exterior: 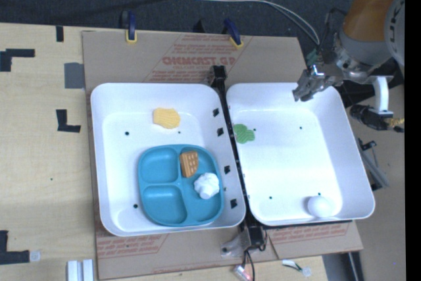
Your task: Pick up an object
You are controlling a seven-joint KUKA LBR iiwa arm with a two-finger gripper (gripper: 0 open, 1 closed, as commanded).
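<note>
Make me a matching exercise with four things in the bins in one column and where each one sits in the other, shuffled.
Things:
1. yellow piece
2. green piece
3. white ball
4. blue tray

Places:
A. right bin, near corner
B. left bin, near half
C. left bin, far half
D. right bin, by the divider

Pairs: 1-C, 2-D, 3-A, 4-B

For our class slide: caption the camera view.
Gripper hovers over right bin; left bin holds a blue tray.

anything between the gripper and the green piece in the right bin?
Nothing visible. The gripper hangs over the right bin's far right corner; the green piece lies by the left wall, bare white floor between them.
</note>
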